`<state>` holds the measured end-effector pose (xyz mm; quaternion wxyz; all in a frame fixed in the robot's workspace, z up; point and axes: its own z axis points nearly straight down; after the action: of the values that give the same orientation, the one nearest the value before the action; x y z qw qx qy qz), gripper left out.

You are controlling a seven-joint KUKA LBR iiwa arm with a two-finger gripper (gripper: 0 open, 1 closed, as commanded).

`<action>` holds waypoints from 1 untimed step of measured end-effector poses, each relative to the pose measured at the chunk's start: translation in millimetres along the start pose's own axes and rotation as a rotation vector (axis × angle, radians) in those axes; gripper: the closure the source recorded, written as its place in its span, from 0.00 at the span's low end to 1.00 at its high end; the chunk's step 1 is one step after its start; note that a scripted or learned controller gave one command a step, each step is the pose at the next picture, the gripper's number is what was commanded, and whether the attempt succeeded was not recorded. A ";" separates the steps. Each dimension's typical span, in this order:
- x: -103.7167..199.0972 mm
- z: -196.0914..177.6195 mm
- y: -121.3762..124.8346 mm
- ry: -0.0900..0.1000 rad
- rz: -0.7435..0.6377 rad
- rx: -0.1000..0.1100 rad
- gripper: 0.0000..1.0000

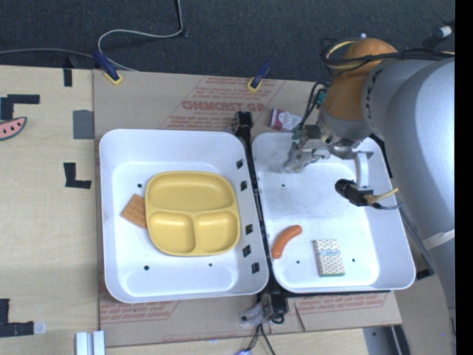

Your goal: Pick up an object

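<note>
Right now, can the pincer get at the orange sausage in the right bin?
Probably yes. The pincer sits over the right bin's far end, and the orange sausage lies uncovered on the bin floor, apart from the small box.

A dark blue-grey carpet (244, 21) runs across the top, behind the desk. A thin pale cable (144, 32) loops over it and trails off the upper edge. The desk (44, 220) is light wood, marked with short black tape strips (74, 176) and a grey square (83, 123) near its left side. A sheet of brown cardboard (214, 103) with red print lies flat on the desk, held at its far edge by two blue-and-yellow clamps (259, 80). A pink shape (10, 128) sits at the left edge. The light is even and soft, with faint shadows.
</note>
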<state>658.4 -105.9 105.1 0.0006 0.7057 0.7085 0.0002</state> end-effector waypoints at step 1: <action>0.0 0.1 0.0 0.000 0.000 0.000 0.00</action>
<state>658.3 -105.9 105.0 0.0007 0.7057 0.7086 0.0001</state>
